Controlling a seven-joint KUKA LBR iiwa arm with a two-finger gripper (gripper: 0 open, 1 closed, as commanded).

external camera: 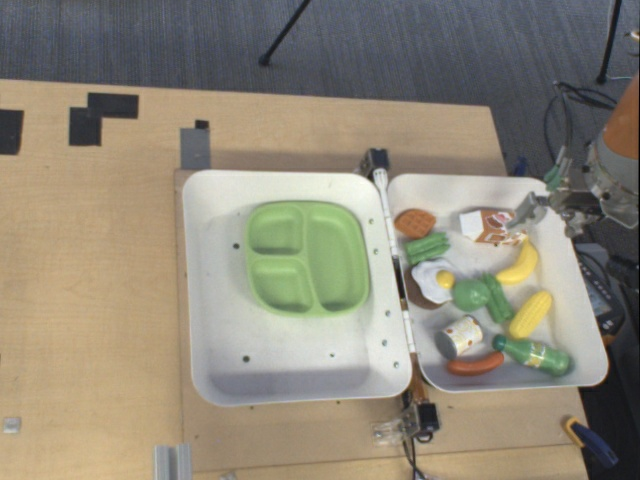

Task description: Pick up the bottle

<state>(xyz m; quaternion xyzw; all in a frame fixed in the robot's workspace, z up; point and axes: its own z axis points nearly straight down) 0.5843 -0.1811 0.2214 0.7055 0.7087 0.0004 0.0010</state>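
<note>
The bottle (534, 355) is green with a yellow label and lies on its side in the front right corner of the right bin (590, 308). It touches a red sausage (475, 365) at its neck end. My gripper (540, 205) hangs over the bin's back right part, just right of a small white and brown carton (488, 225) and above a banana (519, 264). It is well behind the bottle and apart from it. The arm's orange band (626, 128) shows at the right edge.
The right bin also holds a corn cob (530, 314), a green pepper (480, 294), a fried egg (432, 281), a can (460, 337), green beans (427, 247) and a brown cookie (414, 221). A green divided plate (304, 257) sits in the left bin (215, 368).
</note>
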